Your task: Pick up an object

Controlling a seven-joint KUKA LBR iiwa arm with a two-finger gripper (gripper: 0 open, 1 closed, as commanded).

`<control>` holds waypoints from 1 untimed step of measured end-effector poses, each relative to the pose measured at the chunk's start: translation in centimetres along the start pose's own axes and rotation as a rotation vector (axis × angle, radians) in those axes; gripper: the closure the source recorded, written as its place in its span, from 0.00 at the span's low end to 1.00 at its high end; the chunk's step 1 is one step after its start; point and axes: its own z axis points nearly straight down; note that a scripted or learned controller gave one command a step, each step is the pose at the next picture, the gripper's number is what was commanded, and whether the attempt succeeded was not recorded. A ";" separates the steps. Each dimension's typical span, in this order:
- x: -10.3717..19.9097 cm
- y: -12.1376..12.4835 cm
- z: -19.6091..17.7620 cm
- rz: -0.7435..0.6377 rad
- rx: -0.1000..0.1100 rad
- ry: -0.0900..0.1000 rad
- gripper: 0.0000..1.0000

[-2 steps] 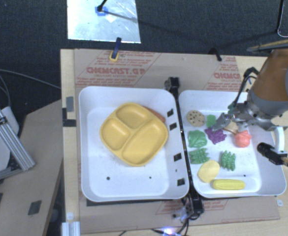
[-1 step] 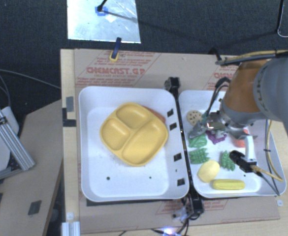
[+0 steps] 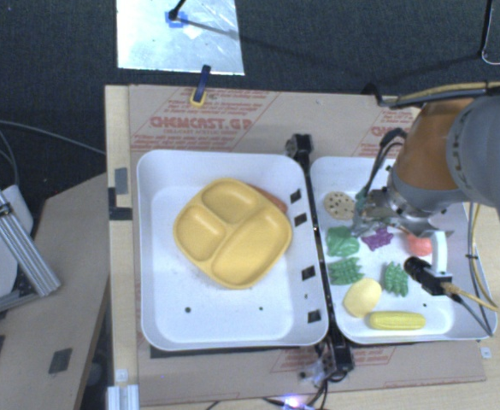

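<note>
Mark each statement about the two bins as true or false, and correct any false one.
1. The yellow plate lies in the left bin. True.
2. The cookie lies in the left bin. False: it lies in the right bin, near its far left corner.
3. The gripper is over the right bin. True.
4. The corn lies at the right bin's far edge. False: it lies by the near edge.
5. The lemon lies on the plate. False: it lies in the right bin, beside the corn.
</note>
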 end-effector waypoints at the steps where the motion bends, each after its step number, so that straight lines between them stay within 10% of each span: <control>1: 0.4 -0.8 1.8 0.003 0.000 -0.001 1.00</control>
